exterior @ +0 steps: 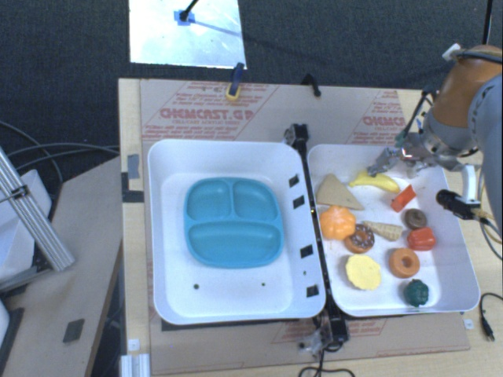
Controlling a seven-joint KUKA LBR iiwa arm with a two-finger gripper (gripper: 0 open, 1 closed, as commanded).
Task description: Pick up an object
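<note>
1. 2 shallow white bins sit side by side on a bench covered with printed cardboard; the left bin (169,210) holds a smooth turquoise divided plate (233,221) with 3 compartments.
2. The right bin (460,269) holds a loose cluster of toy food, well packed together toward its middle.
3. A yellow banana (376,182), curved and glossy, lies near the bin's back edge, just beside a tan wedge (336,191) shaped like a slice of bread or cheese.
4. An orange, bumpy fruit (338,222) sits by the divider, touching a dark round piece (361,239) with a speckled top.
5. A pale ridged cone-like piece (384,230) lies between these and a brown ring donut (415,219).
6. Further forward are a flat yellow disc (363,272), an orange ring donut (405,262), a red rounded piece (422,239), a small red-orange wedge (402,198) and a dark green lumpy piece (416,293).
7. The grey arm with its orange band reaches in from the right; its gripper (385,163) hangs at the back of the right bin, just above and beside the banana.
8. Whether the gripper is open or closed cannot be told at this size.
</note>
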